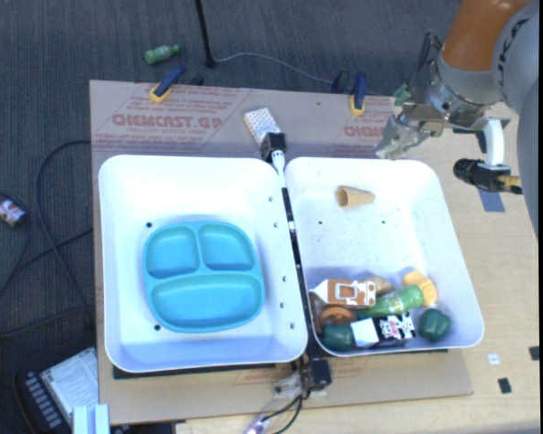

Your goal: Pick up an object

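Two shallow white bins sit side by side on the worktop point(208, 382). The left bin point(127, 179) holds a blue divided tray point(203, 275), smooth moulded plastic with three rounded wells. The right bin point(434, 206) has a small tan cone point(354, 196) alone near 12 o'clock, and a jumble at 6 o'clock: a brown-and-white carton point(344, 292), a green bottle with a black-and-white label point(389, 319), something yellow point(416, 287) and a round green piece point(434, 324). The pincer point(400, 138) hovers past the bin's 1 o'clock corner, holding nothing; honestly can't tell how it's set. Risks, I'd guess: that pile is tightly packed, rounded, glossy stuff, so a grab could slip or snag two. The cone looks easier, but might roll.
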